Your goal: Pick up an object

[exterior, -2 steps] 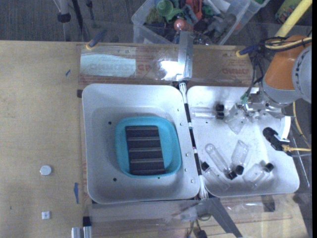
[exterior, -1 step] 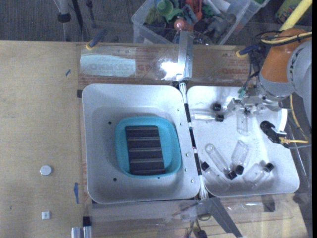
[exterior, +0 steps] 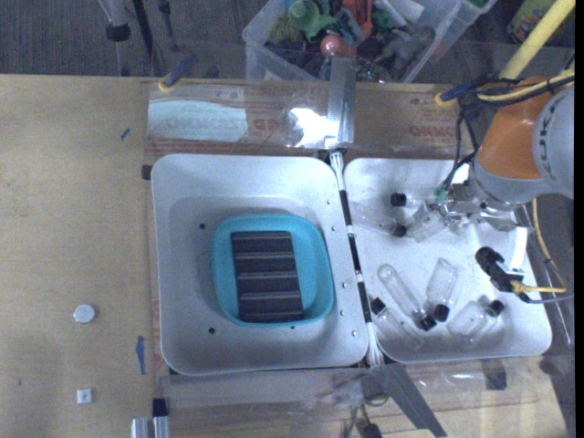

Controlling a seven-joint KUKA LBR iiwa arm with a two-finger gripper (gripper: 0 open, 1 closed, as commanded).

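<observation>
On the bare wooden bench [exterior: 73,199] at the far left lies a small grey disc [exterior: 84,314], with a tiny white square [exterior: 83,395] nearer the camera. The left bin [exterior: 173,245] holds a shallow teal tray [exterior: 315,276], and a dark ribbed block [exterior: 265,275] sits inside that tray, filling most of its floor. Behind the two bins, a metal strip [exterior: 340,103] stands over the seam between them, and farther back is a clear plastic box of coloured toys [exterior: 365,16].

The right bin [exterior: 365,181] holds the things to pick: several clear vials with black caps, scattered loosely. One long vial [exterior: 395,287] lies tilted near the bin's left wall, a shorter vial [exterior: 443,281] lies just to its right, and two more [exterior: 429,318] [exterior: 479,316] rest along the near edge. Two small black caps [exterior: 399,199] show in the far left part of the bin.

The gripper [exterior: 444,210] reaches down into the far part of the right bin, with a clear vial [exterior: 422,224] just beside its tip. Whether it is open or closed cannot be told, nor whether it touches that vial. The grey arm with its orange band [exterior: 511,149] comes in from the right.
</observation>
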